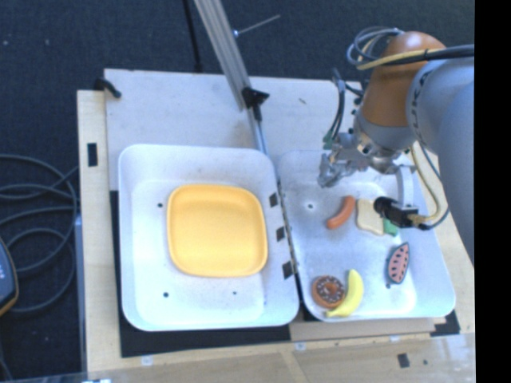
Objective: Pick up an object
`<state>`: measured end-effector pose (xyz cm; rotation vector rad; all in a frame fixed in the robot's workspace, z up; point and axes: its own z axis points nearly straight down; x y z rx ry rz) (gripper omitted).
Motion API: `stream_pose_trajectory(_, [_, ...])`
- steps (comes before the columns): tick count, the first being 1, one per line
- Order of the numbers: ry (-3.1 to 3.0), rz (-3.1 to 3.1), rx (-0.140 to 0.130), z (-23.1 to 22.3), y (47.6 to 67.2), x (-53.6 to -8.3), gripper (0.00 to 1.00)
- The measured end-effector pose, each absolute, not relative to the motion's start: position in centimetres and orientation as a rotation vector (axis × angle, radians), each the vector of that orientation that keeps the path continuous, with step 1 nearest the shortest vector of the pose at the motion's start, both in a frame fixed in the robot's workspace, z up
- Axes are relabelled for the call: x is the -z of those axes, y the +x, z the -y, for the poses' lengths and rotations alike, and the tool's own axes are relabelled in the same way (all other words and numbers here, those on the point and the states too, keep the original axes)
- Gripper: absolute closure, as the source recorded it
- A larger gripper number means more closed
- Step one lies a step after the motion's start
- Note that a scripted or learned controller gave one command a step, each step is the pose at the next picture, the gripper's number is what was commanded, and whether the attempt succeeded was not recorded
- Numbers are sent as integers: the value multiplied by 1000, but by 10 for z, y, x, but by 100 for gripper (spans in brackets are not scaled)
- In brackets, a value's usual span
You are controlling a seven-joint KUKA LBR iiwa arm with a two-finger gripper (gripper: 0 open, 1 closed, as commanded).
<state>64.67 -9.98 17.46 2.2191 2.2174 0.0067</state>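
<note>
Camera view: the end effector (330, 174) hangs over the right bin (431, 298); its state cannot be told. Nearest lies the toy sausage (341, 212), judged light, rigid, smooth; a grasp across its narrow middle is advised.

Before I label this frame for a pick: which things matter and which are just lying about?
For the pick:
gripper
sausage
bread slice
watermelon slice
donut
banana

Lying about:
yellow plate in left bin
cables
</note>
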Motion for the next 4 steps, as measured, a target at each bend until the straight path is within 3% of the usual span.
stream_pose_trajectory(2, [2219, -2219, -5, 101, 644, -262, 100])
stream_pose_trajectory(4, [2219, -2224, -1, 0, 600, -242, 100])
